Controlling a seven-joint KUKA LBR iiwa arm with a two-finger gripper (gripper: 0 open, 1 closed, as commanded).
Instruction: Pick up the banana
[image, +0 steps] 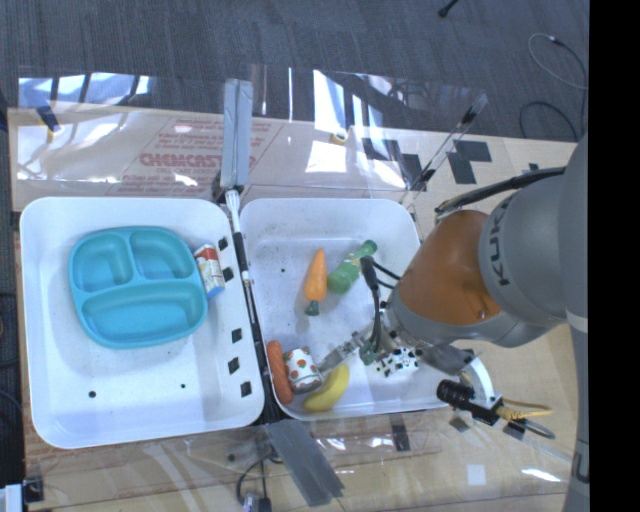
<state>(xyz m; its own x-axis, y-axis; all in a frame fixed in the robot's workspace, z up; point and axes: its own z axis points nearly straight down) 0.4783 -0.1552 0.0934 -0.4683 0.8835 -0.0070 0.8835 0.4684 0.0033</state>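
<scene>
The yellow curved banana (331, 388) lies in the right white shallow bin (290, 225), close to its near wall and a little left of the middle. Just left of the banana, touching it or almost, stands a small white can with red and brown print (301, 368), and left of that lies a long orange-red sausage-shaped toy (278, 371) along the bin's left wall. Further away in the same bin rests an orange plastic carrot with a dark green tip (315, 279), and just right of it a green plastic bottle (349, 268), tilted, with its cap pointing to the far right.

The grey arm with the orange band (447, 275) comes in from the right and hangs over the right part of this bin. Its pincer (352, 349) points to the left and low, just above and to the right of the banana. A thin metal finger (335, 354) reaches toward the can and the banana, but I cannot tell whether the pincer is spread or pressed together, and no object is visible between its parts. A small white block with black spots (397, 362) sits under the wrist.

In the left white shallow bin (50, 400) lies a turquoise plastic plate with three compartments (136, 285). A small can with a red label (209, 269) lies just beside its right edge. Both bins rest on the wooden surface (480, 470).
</scene>
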